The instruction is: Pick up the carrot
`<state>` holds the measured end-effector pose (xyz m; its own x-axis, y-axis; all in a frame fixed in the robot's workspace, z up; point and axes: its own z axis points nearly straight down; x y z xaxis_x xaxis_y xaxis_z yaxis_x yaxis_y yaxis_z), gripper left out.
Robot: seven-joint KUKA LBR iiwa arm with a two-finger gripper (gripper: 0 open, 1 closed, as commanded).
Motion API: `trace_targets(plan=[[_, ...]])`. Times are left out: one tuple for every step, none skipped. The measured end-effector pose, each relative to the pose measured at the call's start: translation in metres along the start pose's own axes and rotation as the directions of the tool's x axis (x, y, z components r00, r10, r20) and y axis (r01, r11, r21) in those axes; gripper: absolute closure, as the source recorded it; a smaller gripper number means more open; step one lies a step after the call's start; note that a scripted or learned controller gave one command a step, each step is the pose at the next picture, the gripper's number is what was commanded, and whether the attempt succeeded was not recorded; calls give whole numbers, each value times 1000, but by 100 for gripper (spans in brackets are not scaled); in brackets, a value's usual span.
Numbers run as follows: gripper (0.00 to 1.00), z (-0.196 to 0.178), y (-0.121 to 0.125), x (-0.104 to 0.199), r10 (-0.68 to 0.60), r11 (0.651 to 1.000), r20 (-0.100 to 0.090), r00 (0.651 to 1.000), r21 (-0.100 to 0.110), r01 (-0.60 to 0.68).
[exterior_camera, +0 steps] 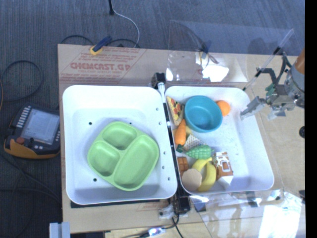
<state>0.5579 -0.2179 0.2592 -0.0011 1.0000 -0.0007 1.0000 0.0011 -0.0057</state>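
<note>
1. We see two shallow white bins side by side on the bench: the left bin (pixel 74 133) holds a green divided plate (pixel 124 155), and the right bin (pixel 257 152) holds the food items
2. We find the carrot (pixel 181 132) in the right bin, close against its left wall, lying lengthwise just below and to the left of the blue bowl (pixel 203 113); nothing is gripping it
3. Above the carrot, along the same wall, we see a pizza slice (pixel 174 108), and an orange ball (pixel 223 107) sits touching the bowl's right side
4. Below the carrot we make out a corn cob (pixel 200 152) with green husk, a banana (pixel 208 174), a tan egg-like ball (pixel 191 178) and a small carton (pixel 224 165), all crowded in the lower left part of that bin
5. We see the gripper (pixel 262 108) over the right rim of the right bin, well apart from the carrot, with the arm entering from the right edge
6. Its two fingers stand spread apart with nothing between them, so we read it as open and carrying nothing
7. On the floor to the left of the bench we notice a handheld control pendant (pixel 33 131) with its cable
</note>
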Motion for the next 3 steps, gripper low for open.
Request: trace_targets(plan=[[0, 106, 71, 31, 104, 995, -2, 995, 10, -104], [0, 164, 104, 29, 210, 978, 3, 978, -6, -209], [100, 160, 96, 30, 207, 977, 3, 978, 47, -207]])
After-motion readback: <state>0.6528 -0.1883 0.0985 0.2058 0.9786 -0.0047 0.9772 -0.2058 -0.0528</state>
